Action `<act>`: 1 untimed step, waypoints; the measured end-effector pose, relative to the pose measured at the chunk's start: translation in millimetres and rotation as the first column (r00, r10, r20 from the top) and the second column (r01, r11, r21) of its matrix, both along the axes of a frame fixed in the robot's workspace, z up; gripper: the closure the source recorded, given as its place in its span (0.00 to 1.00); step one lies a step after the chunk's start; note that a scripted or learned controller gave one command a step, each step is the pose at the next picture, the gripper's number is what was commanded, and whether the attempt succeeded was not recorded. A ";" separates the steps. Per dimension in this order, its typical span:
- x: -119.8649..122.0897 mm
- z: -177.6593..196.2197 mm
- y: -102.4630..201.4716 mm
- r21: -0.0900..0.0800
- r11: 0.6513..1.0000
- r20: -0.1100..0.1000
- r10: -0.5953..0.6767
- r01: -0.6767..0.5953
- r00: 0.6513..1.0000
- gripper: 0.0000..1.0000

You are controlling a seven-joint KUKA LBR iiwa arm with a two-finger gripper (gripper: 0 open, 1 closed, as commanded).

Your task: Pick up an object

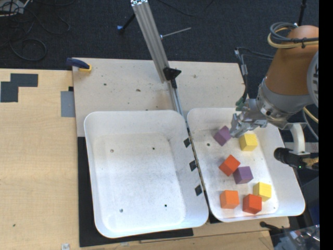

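Claw hangs low in the right bin, near the bin's far end. It sits between a purple block and a yellow block. It looks very close to both, maybe touching the purple one, but I cannot tell for sure. I cannot tell how the claw is set, and I see no block held in it.

More blocks lie nearer to us in the same bin. An orange-red block and a second purple block sit just beside each other in the middle. Near the front edge are an orange block, a red block and another yellow block, all close together. The left bin sits beside the right one on the counter.

I think the arm is at the reaching step, down among the blocks and trying for the purple or the yellow one. Nothing is picked up yet.

Next, the claw needs one block right between its two sides. Then it must squeeze and go straight up. The two blocks are close to the claw, so it could push one away and miss.
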State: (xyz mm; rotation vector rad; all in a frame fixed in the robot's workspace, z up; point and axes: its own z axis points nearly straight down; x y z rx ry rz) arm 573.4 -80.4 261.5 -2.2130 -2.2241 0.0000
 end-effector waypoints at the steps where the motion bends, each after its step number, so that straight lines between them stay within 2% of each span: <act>1: 0.0 -11.7 61.5 0.000 1.000 -0.001 0.000 0.000 1.000 1.00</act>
